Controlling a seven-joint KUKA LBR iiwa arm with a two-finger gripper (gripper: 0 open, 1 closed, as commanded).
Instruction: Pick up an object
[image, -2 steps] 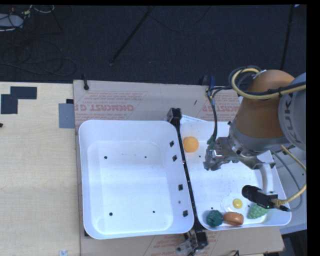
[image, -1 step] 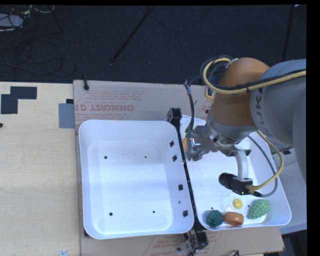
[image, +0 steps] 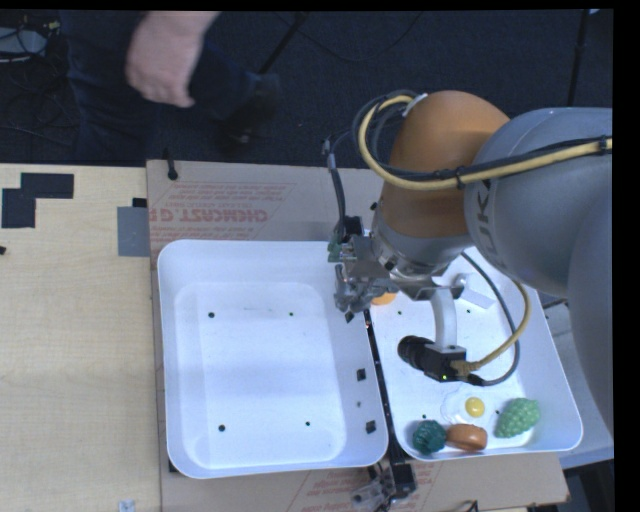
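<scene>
Nearest, in the near right corner of the right bin (image: 545, 370), four small objects cluster. A teal round object (image: 430, 436) touches an orange-brown object (image: 466, 436), whose long axis runs left to right along the near wall. Beside them lies a pale green knobbly object (image: 516, 417), its long axis tilted toward the far right, and a yellow-centred white piece (image: 472, 407) sits just behind. The left bin (image: 260, 380) adjoins. Farther back, the end effector (image: 355, 285) hangs over the divide between the bins, well apart from the cluster; whether it is wide or narrow cannot be told. A small orange patch (image: 383, 296) shows just beside it, too hidden to identify. Beyond, a cardboard sheet (image: 230, 205) lies under the bins on the tabletop (image: 70, 350).
</scene>
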